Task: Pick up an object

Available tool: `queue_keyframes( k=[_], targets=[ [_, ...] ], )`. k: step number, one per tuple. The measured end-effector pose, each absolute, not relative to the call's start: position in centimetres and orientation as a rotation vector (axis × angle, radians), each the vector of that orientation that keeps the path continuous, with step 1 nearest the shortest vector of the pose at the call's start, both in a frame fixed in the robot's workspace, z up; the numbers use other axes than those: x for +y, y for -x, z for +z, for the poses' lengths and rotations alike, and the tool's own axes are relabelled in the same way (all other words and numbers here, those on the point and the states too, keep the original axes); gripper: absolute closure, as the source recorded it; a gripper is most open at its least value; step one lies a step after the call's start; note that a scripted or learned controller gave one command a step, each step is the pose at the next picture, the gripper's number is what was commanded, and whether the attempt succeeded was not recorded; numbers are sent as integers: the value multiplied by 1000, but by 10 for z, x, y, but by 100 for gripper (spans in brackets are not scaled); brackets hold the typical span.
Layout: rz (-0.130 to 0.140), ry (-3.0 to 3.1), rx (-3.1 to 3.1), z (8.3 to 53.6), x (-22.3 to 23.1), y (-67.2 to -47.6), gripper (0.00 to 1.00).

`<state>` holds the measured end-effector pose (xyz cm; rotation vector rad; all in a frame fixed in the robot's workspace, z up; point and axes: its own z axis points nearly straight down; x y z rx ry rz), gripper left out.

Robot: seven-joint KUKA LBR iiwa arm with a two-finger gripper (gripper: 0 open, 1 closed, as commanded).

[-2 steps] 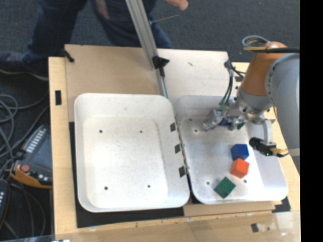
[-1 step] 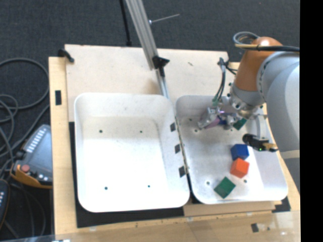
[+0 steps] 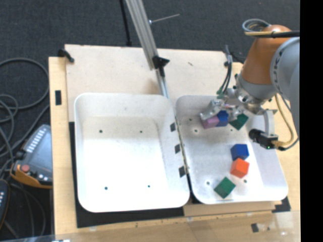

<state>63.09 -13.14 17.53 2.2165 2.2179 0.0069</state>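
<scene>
Camera view: a slanted look down on a table carrying two shallow white bins side by side.
Left bin: no blocks lie on its floor.
Right bin: every block lies here, so this is where a pick has to happen.
Arm: reaches in from the right, its wrist bent down over the far part of the right bin.
Jaws: low among the far cluster of blocks; whether they are apart or together cannot be told, since the wrist and the blocks crowd the tips.
Purple block: at the far end of the right bin, right by the tool's tip; it looks the likeliest target, though no grip on it can be confirmed.
Small blue block: touching or just beside the purple one.
Dark green block: just right of that pair, under the wrist.
Blue block: mid-bin, well apart from the cluster.
Orange block: just in front of the blue one, nearly touching it.
Green block: near the front wall, lying askew.
Judgement: the crowded cluster may spoil a clean grasp; the three nearer blocks stand freer.
</scene>
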Motion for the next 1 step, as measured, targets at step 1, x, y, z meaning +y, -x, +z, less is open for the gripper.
queue_keyframes(
  k=[1],
  targets=[
    [-6, -2225, 2218, 93, -170, -628, 0]
  ],
)
